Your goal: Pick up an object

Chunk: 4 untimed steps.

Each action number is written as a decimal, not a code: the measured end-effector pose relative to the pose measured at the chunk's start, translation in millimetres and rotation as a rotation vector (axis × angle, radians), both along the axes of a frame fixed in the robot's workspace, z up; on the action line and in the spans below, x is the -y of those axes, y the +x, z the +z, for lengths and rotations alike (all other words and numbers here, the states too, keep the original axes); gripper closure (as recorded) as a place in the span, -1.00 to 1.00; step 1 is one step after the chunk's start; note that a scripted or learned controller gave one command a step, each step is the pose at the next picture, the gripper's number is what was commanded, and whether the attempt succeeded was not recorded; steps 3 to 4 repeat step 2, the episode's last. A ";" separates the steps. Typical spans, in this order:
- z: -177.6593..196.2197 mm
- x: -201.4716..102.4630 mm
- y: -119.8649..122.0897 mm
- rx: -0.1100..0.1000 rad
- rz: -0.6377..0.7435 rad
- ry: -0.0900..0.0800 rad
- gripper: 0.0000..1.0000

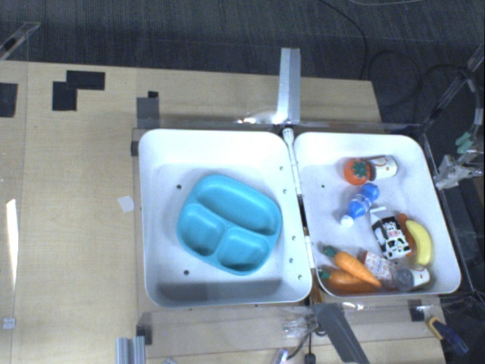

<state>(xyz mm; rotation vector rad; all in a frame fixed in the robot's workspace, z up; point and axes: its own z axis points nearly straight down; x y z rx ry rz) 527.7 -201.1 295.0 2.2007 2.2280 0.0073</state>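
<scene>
Glossy blue divided plate (pixel 229 224) in left bin (pixel 163 173), curved banana (pixel 419 241), tapered carrot (pixel 354 265) — right bin (pixel 318 165), hand's state unknowable

I see the scene under even, fairly bright overhead light. Both white bins (pixel 227 146) read close to overexposed, with a soft grey shadow inside the near wall of the left one. The blue plate (pixel 229 224) carries a mild sheen. A bright glare streak sits far left of the bins, on the bench (pixel 68 226). Focus is slightly soft throughout; small items right of the plate lack fine detail.
</scene>
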 end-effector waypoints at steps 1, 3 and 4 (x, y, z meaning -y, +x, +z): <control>111.4 -21.6 -17.1 -0.002 0.017 0.001 1.00; 82.3 -35.7 -10.2 -0.002 0.118 0.000 1.00; 82.3 -35.7 -10.2 -0.002 0.118 0.000 1.00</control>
